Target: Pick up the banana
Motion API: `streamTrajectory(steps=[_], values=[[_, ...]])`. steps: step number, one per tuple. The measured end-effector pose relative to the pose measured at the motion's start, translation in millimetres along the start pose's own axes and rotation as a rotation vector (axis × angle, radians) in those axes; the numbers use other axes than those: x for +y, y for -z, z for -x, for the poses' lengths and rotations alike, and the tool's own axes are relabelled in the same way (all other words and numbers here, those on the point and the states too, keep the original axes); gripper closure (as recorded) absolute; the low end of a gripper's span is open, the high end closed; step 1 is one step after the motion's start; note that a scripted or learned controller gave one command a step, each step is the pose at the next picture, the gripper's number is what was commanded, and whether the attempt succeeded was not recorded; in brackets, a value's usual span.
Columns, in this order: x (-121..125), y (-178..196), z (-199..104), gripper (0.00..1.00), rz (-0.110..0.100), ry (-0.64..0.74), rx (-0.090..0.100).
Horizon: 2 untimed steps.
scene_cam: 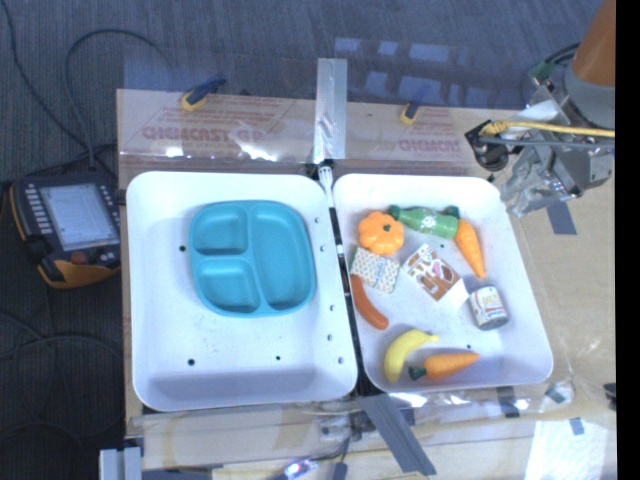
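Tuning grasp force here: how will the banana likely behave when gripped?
The banana looks like smooth, stiff toy plastic, so probably light and slippery. Its curve may let it pivot between fingers. A carrot seems to touch it, so that may shift too.

One fixed camera looks down slantwise over both bins.

A robot lab, grey carpet floor with loose black cables, a robot control pad lying on it, two white bins on a taped cardboard tabletop, toy food inside one
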<state>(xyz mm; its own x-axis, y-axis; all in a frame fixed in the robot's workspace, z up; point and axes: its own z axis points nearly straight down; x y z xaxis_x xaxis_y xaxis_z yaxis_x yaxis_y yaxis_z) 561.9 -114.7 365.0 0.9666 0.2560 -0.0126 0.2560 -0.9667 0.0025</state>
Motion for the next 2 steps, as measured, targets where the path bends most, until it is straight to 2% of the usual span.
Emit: streamTrajectory(steps=[2], values=[[0.1, 16.1, 0.3, 1.00, 0.003, 0.012, -0.012]])
